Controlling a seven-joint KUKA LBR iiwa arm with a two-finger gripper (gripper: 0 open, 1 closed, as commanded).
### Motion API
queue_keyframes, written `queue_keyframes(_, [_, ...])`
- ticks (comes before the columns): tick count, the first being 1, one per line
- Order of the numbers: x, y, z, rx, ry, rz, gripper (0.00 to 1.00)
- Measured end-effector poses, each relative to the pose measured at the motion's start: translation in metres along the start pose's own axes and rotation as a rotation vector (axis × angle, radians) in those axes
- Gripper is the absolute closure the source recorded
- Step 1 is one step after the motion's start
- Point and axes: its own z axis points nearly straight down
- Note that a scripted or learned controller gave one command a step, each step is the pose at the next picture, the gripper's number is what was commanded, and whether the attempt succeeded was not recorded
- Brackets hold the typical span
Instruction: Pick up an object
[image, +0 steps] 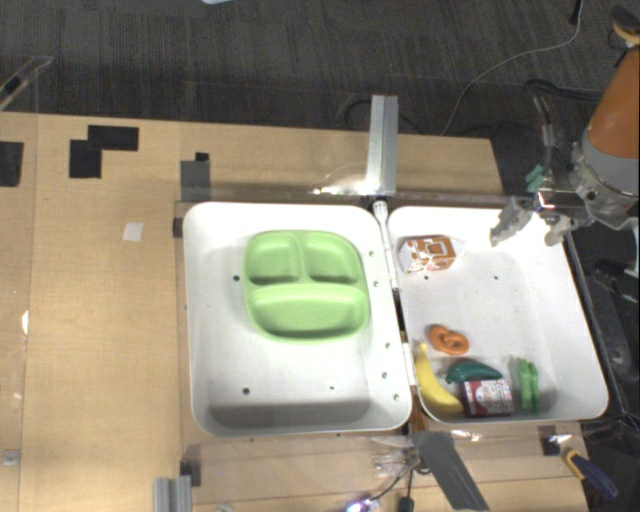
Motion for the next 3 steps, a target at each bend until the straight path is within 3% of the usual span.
queue_keyframes(1, [-0.026,-0.075,0.07,0.002,0.0,0.055,0.0])
queue_keyframes(2, [-0.039,-0.106,0.114,0.002,0.0,0.056,0.0])
queue_keyframes(3, [-0.067,-0.107,0.172,0.003,0.0,0.194,0.0])
